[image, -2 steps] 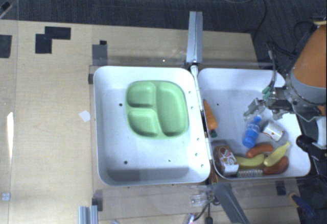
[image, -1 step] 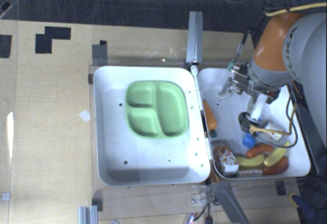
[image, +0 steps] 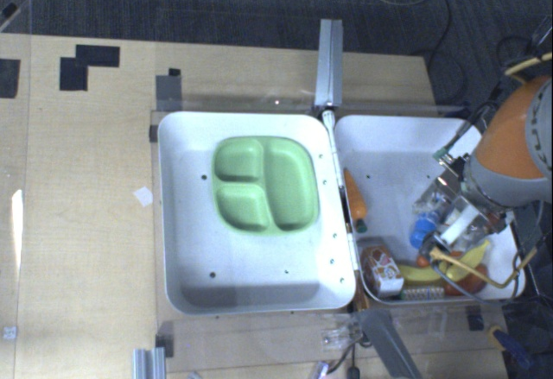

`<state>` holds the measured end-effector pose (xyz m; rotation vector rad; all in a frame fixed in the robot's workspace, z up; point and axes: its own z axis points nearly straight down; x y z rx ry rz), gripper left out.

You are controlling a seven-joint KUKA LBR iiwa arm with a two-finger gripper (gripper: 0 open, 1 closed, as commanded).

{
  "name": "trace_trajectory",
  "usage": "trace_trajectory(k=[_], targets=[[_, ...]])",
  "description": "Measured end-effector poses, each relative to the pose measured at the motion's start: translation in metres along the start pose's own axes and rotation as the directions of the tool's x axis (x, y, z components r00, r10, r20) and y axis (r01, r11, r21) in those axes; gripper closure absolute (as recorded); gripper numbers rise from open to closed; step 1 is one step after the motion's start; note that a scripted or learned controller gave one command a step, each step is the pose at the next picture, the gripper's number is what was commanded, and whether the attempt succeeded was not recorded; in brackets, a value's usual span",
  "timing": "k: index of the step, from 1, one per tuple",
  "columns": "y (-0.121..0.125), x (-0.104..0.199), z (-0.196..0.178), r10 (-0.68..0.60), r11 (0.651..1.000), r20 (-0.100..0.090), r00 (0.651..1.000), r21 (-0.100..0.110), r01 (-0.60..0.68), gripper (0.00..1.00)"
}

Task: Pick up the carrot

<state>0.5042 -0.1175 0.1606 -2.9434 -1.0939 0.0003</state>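
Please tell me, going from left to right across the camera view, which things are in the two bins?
Green tray in the left bin → carrot at the right bin's left wall → snack pack → banana → pincer on the arm.

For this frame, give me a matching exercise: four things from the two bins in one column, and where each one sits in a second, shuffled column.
Things:
1. carrot
2. green tray
3. banana
4. small packet

Places:
A. middle of the left bin
B. near edge of the right bin, under the arm's wrist
C. against the right bin's left wall, by the divider
D. near left corner of the right bin

Pairs: 1-C, 2-A, 3-B, 4-D
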Motion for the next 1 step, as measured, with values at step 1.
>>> trace_trajectory(k=[1], targets=[[-0.0197, 0.018, 0.0645, 0.366, 0.93, -0.025, 0.93, -0.018, -0.367, 0.0]])
